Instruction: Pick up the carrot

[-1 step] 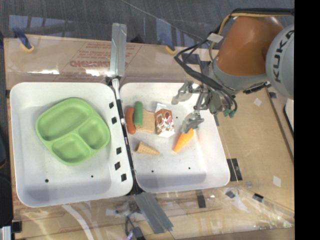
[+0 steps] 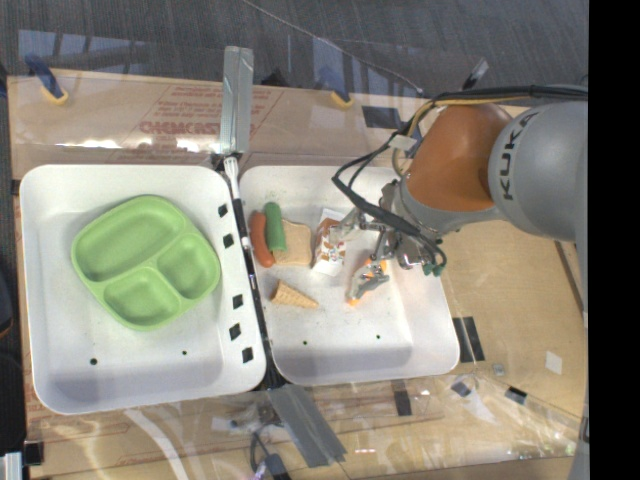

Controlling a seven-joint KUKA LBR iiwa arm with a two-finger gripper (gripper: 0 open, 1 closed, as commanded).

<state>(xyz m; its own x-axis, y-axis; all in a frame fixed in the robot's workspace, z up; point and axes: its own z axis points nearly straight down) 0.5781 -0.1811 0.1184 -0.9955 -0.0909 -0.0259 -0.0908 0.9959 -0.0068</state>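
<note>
The carrot (image 2: 273,230), orange with a green top, lies at the left end of the right bin (image 2: 425,343), pointing toward the near side. It rests between a reddish sausage (image 2: 259,241) and a tan bread slice (image 2: 296,243). My gripper (image 2: 364,284) hangs low over the middle of the same bin, about a hand's width to the right of the carrot and apart from it. A small orange bit shows at its lower tip; what it is cannot be made out. The arm's orange band (image 2: 450,158) sits above it.
A white packet (image 2: 331,248) lies just left of the gripper, and an ice cream cone (image 2: 294,295) lies near the bin's front. The left bin (image 2: 50,368) holds a green divided plate (image 2: 146,260). A ridge with black clips (image 2: 240,278) separates the bins.
</note>
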